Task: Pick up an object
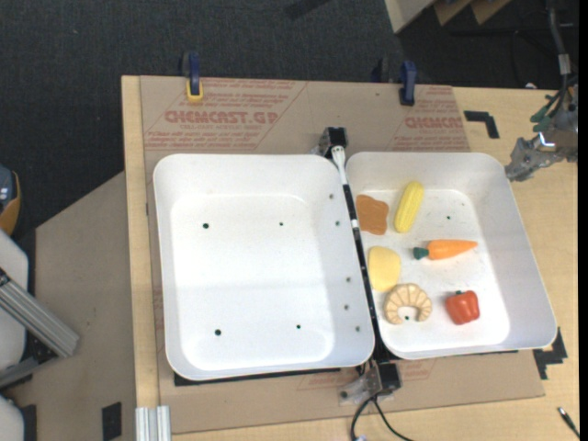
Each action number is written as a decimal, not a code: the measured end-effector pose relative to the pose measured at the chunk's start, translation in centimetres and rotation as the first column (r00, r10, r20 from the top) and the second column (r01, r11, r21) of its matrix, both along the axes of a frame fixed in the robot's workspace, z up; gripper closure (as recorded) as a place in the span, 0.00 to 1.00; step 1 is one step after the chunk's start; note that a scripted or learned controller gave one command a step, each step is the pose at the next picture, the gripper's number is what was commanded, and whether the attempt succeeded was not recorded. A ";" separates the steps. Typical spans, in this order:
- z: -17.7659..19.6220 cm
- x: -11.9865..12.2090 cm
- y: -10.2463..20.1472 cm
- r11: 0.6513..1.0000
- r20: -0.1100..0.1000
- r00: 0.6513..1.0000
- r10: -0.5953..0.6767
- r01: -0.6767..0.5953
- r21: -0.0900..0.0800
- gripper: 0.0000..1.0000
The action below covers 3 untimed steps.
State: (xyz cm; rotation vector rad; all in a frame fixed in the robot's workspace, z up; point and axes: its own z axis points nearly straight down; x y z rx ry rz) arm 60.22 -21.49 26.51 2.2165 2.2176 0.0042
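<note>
The right white bin point(519, 255) holds several toy foods. A yellow corn cob point(409, 207) lies near its back, with a brown flat piece point(372, 214) to its left. An orange carrot point(446, 249) lies in the middle and a pale yellow lump point(384, 267) sits by the left wall. At the front are a tan croissant-like piece point(408, 303) and a red pepper point(463, 307). My gripper point(531, 157) hangs at the far right, just outside the bin's back right corner and apart from every object.
The left white bin point(248, 265) adjoins the right one along a black centre strip point(347, 200). Both rest on a brown board point(303, 108) held by two blue clamps point(191, 64) point(407, 73). A cable point(367, 402) runs off the front edge.
</note>
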 end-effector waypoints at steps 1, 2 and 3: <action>1.8 -0.5 1.1 1.000 -0.001 1.000 0.001 -0.001 0.001 1.00; 2.5 -0.2 1.6 1.000 -0.002 1.000 0.001 -0.001 0.001 1.00; 6.5 4.0 0.8 1.000 0.003 1.000 0.002 -0.002 -0.002 1.00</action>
